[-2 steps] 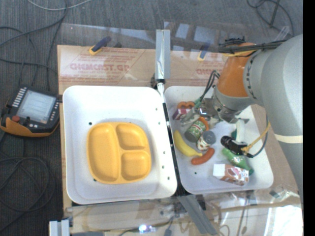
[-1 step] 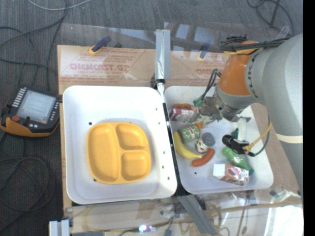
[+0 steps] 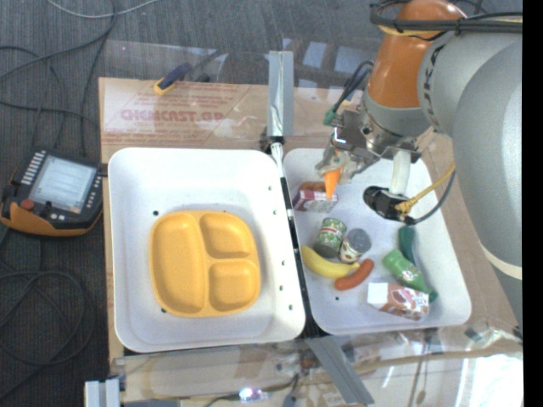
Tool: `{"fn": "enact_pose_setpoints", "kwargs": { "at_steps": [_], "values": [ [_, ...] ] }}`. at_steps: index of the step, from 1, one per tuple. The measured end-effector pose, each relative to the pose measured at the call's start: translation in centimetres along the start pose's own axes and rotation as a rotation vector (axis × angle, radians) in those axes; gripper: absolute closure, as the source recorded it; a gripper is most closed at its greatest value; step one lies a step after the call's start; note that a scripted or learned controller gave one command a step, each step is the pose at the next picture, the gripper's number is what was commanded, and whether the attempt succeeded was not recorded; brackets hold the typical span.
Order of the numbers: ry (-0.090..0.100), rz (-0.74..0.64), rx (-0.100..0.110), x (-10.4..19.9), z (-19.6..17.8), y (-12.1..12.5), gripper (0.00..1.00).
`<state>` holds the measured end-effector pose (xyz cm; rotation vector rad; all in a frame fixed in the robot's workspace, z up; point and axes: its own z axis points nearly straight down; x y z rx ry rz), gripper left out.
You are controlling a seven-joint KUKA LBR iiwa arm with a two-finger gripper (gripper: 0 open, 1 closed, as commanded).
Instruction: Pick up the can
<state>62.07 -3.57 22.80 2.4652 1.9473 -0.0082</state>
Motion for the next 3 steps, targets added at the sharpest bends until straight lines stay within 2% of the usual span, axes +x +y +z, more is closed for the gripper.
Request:
{"fn": "enact_pose_setpoints", "kwargs": {
  "at_steps": [1, 2, 3],
  "values": [
    [0.0, 0.007, 0.002, 5.9, 2.0, -3.7, 1.0],
    [0.0, -0.024, 0.0, -5.5, 2.6, -3.7, 1.0],
    [0.001, -0.024, 0.0, -5.4, 2.6, -3.7, 0.0]
  ]
}}
